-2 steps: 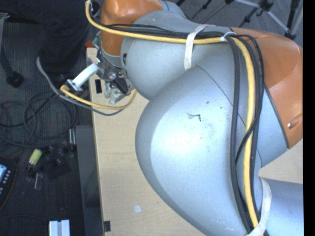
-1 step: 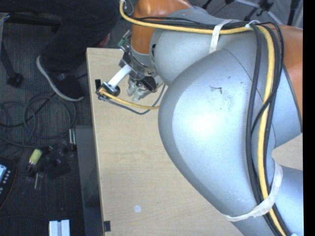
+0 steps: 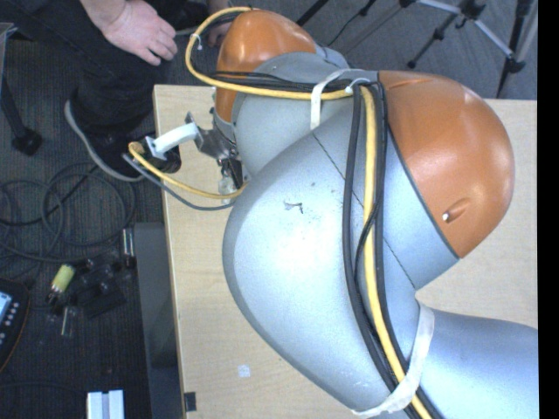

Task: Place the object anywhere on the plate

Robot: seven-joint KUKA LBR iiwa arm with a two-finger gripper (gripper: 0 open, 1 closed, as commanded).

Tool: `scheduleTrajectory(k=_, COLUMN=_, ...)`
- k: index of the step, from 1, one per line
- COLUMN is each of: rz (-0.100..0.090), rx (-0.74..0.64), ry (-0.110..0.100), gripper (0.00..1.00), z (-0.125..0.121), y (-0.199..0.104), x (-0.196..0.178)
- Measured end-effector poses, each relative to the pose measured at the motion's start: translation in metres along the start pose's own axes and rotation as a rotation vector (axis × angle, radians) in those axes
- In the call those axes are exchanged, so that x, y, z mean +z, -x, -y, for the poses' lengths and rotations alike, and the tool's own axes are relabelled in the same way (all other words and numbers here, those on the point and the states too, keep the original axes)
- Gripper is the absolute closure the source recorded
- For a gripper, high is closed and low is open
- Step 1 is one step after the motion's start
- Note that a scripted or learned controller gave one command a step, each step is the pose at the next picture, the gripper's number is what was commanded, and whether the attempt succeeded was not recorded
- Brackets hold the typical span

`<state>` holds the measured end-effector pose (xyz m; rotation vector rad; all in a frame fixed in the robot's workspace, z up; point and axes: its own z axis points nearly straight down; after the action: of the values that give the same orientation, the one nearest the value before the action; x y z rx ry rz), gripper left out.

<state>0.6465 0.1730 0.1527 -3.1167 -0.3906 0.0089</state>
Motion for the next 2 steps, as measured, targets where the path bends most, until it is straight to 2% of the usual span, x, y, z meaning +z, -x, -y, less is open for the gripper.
scheduleTrajectory(k=1, rz=0.000, rx=-0.393, ry=0.005, gripper=1.00, z=0.0575, y=-0.0169, x=-0.0517)
scheduleTrajectory(k=2, rz=0.000, rx=-0.393, ry=0.005, gripper=0.00, z=0.0576, y=-0.0169, x=-0.0515)
